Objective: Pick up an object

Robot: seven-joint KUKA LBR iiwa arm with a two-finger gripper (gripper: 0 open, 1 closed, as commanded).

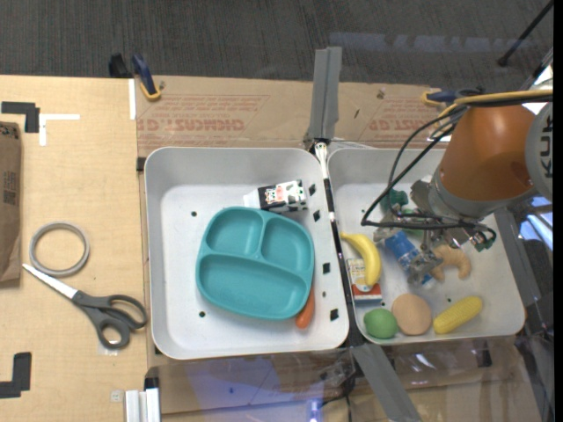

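The arm with its orange band point(488, 152) hangs over the right bin point(506, 323). My gripper point(427, 255) sits low in that bin, right over a blue plastic bottle point(405, 251). Around it lie a banana point(367, 255), a green lime point(380, 323), a tan egg-shaped piece point(411, 313), a yellow corn cob point(457, 314) and a beige pastry piece point(455, 260). A small red-labelled packet point(362, 280) lies under the banana.
The left bin point(167, 236) holds a teal divided plate point(256, 263), a small black-and-white carton point(283, 195) and an orange carrot point(305, 310) by the plate's edge. Scissors point(92, 304) and a tape roll point(59, 247) lie on the bench at the left.
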